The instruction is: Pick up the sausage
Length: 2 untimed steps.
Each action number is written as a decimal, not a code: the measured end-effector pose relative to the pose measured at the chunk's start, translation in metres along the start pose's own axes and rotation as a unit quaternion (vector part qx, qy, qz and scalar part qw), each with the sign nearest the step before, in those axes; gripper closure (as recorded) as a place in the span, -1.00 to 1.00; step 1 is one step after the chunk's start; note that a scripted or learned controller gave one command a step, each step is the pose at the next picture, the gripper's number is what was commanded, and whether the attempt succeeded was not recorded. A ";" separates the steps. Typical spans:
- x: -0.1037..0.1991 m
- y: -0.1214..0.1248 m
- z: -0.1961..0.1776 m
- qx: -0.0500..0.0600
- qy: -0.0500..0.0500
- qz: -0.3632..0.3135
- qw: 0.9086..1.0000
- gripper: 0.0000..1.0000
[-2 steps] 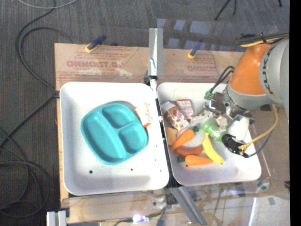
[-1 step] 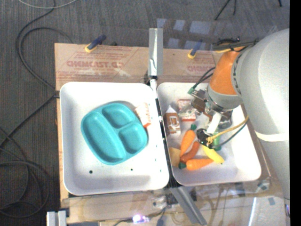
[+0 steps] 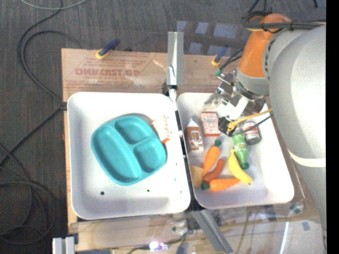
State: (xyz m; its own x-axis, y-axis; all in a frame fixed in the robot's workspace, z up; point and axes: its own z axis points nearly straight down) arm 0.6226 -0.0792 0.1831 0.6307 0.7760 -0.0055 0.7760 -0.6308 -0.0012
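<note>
The sausage point(image 3: 215, 169) is a short red-brown piece lying in the right bin point(image 3: 280, 192), wedged between an upright-lying carrot point(image 3: 211, 155) and a second carrot point(image 3: 223, 184) below it. My gripper point(image 3: 228, 109) hangs over the back of the right bin, above a red-and-white carton point(image 3: 210, 124) and well behind the sausage. Nothing can be seen held in it. The arm's grey body and orange band cover the bin's right rear corner.
A banana point(image 3: 239, 168), a green bottle point(image 3: 241, 150), a small can point(image 3: 252, 134) and a brown carton point(image 3: 194, 137) crowd around the sausage. The left bin point(image 3: 85, 194) holds a teal divided plate point(image 3: 130, 148) and a small orange-white packet point(image 3: 162, 129).
</note>
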 end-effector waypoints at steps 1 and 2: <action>-0.064 -0.035 0.081 0.002 0.002 -0.076 0.997 -1.00; -0.093 -0.078 0.093 -0.009 0.006 -0.108 0.994 -1.00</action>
State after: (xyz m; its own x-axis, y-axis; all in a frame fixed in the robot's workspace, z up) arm 0.5029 -0.1029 0.0904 0.4494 0.8933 0.0046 0.8932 -0.4494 0.0160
